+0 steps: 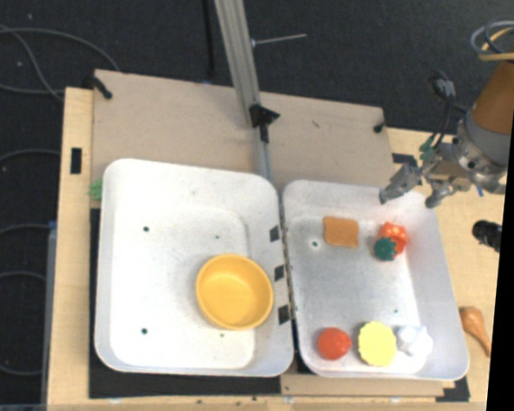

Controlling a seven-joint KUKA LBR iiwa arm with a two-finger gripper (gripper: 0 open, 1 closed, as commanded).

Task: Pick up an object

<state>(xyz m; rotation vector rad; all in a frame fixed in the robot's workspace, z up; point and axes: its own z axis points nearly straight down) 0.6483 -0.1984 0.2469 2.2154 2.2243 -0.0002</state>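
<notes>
Approach step, nothing picked yet. Gripper [417,187] hovers over the far right corner of the right bin [352,345], fingers spread apart, holding nothing. Nearest objects: orange-green toy [389,241] and tan block [340,232], just below. Next, I judge: descend, centre over one, then close.

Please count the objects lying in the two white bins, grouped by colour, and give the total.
Yellow: 2, the bowl in the left bin and a round piece in the right bin
Red/orange-red: 2
Green: 1
Light brown: 1
White: 1
Total: 7
</notes>
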